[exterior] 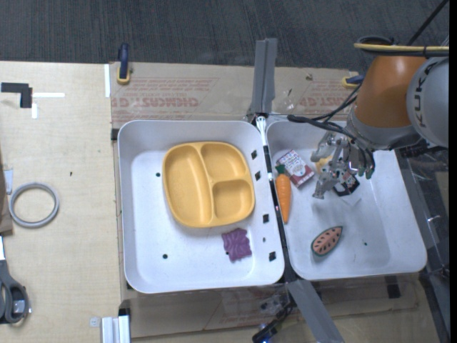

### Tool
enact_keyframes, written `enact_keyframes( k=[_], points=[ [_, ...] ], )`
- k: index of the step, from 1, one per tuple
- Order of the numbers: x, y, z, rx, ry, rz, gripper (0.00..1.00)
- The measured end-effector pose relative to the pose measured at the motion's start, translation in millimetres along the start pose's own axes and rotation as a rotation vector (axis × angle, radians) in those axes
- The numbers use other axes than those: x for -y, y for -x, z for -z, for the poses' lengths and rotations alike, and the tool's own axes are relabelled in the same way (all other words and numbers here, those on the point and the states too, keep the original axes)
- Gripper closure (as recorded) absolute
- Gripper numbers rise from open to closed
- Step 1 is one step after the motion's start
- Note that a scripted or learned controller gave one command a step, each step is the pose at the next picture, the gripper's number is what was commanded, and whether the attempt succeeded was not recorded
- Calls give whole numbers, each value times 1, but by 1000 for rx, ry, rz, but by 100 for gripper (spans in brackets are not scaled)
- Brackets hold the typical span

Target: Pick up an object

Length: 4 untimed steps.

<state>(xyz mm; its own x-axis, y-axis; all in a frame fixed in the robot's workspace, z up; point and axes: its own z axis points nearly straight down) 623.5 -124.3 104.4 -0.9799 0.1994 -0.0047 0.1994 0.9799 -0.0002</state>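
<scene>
In the right bin [400,256] lie an orange carrot [284,197] against the left wall, a small red and white packet [294,167] behind it, and a slice with a pink face and green rim [326,241] toward the front. My gripper [333,185] hangs over the bin's middle, right of the packet and behind the slice, fingers pointing down. A small dark piece with an orange spot [348,185] sits just by the fingertips; whether it is a separate object I cannot tell.
The left bin [136,263] holds a yellow divided plate [208,183] and a purple lump [237,244] in front of it. A grey divider post [263,77] stands behind the bins. A grey ring [31,204] and scissors [11,299] lie on the bench at left.
</scene>
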Motion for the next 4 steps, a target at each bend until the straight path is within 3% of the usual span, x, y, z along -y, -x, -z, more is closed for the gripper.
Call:
enact_keyframes(
  k=[1,2,3,4],
  points=[
    [-26,25,-11,0,-1,-370,0],
    [-36,21,-12,-5,-4,-570,0],
    [-20,15,-13,-4,-4,-888,0],
    [-21,16,-3,-2,-6,-884,100]
  ],
)
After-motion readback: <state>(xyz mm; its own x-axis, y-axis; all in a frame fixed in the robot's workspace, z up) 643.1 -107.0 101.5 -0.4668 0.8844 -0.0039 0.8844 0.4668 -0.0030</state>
